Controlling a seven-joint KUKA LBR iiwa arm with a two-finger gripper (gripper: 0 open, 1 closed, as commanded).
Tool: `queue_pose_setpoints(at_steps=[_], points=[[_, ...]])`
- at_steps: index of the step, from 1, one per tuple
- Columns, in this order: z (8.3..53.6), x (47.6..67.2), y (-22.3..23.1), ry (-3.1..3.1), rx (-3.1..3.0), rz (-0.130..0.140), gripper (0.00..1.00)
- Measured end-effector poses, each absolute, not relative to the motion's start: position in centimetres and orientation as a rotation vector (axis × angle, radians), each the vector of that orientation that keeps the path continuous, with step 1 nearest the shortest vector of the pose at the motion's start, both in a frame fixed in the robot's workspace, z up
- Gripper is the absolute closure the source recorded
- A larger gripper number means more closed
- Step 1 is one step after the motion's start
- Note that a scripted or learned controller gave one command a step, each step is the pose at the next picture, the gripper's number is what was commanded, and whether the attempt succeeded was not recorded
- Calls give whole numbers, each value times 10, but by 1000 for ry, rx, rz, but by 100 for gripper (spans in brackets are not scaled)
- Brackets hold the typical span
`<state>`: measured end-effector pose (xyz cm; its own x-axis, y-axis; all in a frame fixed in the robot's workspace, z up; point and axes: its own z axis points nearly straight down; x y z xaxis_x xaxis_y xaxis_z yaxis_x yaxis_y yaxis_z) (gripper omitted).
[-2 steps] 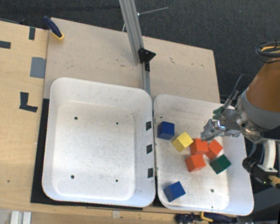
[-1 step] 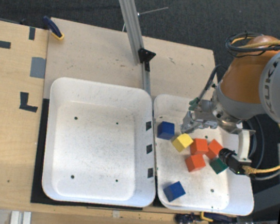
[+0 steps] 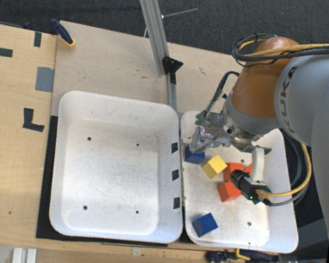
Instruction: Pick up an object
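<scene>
In the right bin (image 3: 271,236) lie a yellow cube (image 3: 214,166), an orange-red block (image 3: 229,188), a blue block (image 3: 204,224) near the front, and a small blue block (image 3: 194,157) by the bin's left wall. My gripper (image 3: 200,144) hangs low over that small blue block, its tips right at the block's top. The block still rests on the bin floor. The wrist and its cabling hide part of the orange-red block.
The left bin (image 3: 110,169) sits beside the right one, their walls touching. A slanted metal pole (image 3: 158,32) crosses the back of the bench. The arm's grey and orange body (image 3: 269,88) covers the right bin's far corner.
</scene>
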<state>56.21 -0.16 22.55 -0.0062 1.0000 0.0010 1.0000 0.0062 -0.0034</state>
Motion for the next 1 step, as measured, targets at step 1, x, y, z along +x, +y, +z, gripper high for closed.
queue_pose_setpoints(at_steps=[1], points=[[231,568,42,-2227,-2213,0,100]])
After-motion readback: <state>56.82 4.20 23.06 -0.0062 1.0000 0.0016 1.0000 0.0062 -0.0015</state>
